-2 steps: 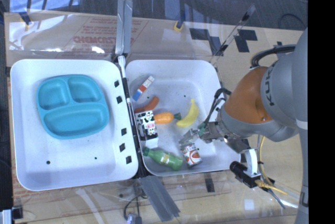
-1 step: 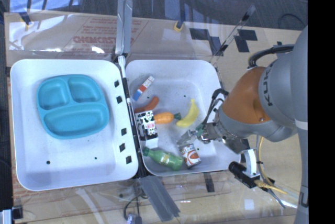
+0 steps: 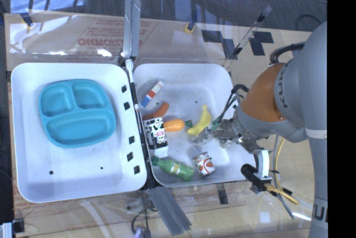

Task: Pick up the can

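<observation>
grey arm's end effector hangs over the right bin, beside the banana; whether it is clenched or released, i cannot tell. the can lies toward six o'clock from it, near, tilted, apart.

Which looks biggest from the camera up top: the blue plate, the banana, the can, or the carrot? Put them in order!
1. Blue plate, by far the largest.
2. Banana.
3. Can and carrot: they look about alike, so I won't rank them.
</observation>
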`<state>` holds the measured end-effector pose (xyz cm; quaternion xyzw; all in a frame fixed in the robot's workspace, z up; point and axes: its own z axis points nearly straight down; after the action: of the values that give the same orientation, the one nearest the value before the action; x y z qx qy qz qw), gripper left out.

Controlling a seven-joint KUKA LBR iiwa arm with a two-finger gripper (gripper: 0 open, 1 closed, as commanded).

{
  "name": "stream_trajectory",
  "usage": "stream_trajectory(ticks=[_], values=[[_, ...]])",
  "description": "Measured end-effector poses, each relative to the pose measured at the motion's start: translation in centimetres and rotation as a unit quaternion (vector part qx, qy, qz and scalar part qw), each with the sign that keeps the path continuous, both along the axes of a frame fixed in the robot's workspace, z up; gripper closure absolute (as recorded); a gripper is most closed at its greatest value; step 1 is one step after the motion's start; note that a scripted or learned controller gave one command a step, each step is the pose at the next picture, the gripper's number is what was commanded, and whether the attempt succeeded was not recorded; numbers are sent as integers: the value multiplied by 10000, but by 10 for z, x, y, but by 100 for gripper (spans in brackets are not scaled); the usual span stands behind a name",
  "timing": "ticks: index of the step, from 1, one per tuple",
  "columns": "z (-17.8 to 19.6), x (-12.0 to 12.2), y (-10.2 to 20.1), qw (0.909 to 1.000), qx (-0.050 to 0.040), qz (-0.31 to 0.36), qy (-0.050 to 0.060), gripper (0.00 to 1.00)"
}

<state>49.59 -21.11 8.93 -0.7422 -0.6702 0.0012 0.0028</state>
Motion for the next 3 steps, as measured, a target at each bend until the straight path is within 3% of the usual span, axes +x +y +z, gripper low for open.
stream_trajectory(ticks=[1,3], values=[[-1,-20,39,9992,12,394,13,0],[0,-19,11,9987,4,518,-7,0]])
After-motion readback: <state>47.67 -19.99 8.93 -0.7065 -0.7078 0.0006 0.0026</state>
